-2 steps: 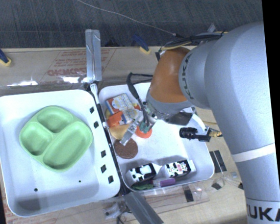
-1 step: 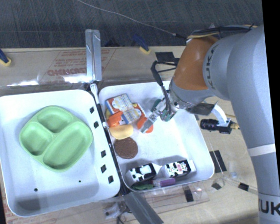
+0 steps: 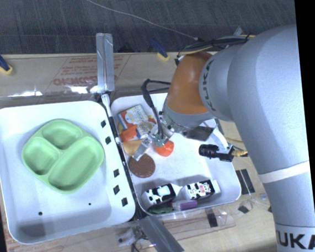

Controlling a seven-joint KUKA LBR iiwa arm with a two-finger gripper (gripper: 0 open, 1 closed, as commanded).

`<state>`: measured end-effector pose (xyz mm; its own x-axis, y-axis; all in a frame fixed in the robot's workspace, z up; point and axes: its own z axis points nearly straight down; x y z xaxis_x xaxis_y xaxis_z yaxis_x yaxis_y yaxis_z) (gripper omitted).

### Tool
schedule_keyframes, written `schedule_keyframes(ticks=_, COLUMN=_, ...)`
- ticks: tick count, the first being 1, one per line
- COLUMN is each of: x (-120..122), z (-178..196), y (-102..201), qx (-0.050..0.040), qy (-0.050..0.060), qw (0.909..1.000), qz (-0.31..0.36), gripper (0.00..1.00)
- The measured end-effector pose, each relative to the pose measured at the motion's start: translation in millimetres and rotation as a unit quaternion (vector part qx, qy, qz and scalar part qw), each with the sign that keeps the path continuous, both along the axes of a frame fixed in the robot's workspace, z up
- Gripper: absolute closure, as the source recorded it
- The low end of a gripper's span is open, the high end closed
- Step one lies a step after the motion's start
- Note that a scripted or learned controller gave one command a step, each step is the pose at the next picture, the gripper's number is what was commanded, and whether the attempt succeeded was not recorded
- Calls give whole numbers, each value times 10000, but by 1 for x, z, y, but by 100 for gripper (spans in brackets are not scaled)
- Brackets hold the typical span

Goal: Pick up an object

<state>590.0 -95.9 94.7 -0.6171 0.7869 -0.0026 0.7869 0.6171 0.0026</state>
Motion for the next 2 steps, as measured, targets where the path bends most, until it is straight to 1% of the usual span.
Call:
schedule_keyframes(ticks=1, x=1, z=10, y=1, qx=3, qy=5, qw=10000, qz=39, gripper=100)
schedule_keyframes(ticks=2, x=-28, z=100, y=49, qx=7, qy=-4, qw=9969, qz=-782, gripper=100)
